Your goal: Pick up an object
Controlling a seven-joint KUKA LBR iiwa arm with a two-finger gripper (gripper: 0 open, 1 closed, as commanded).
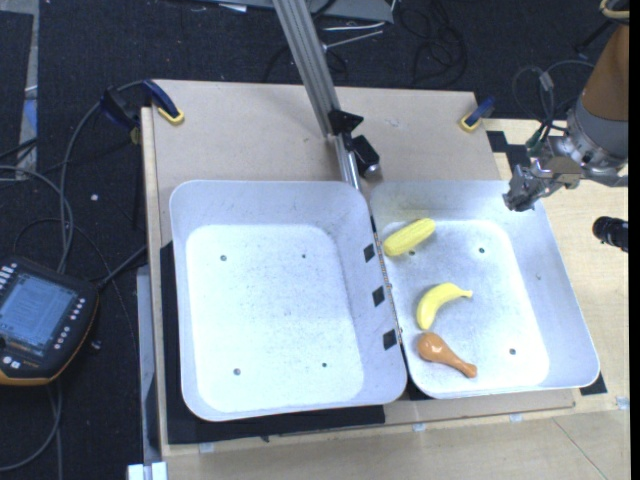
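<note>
The right bin (545,268) holds three toy foods. A yellow corn cob (409,236) lies near its far left corner. A yellow banana (439,302) sits in the middle, and an orange-brown drumstick (446,354) rests near the front. My gripper (522,197) hangs over the bin's far right rim, well to the right of the corn cob, with nothing seen between its fingers. The gripper is small and dark against the rim.
The left bin (190,268) lies beside the right one, joined along a seam with black clips (380,293). A slanted metal pole (310,58) rises from the far middle. Yellow clamps (168,114) mark the bench's far corners. A teach pendant (35,318) lies at left.
</note>
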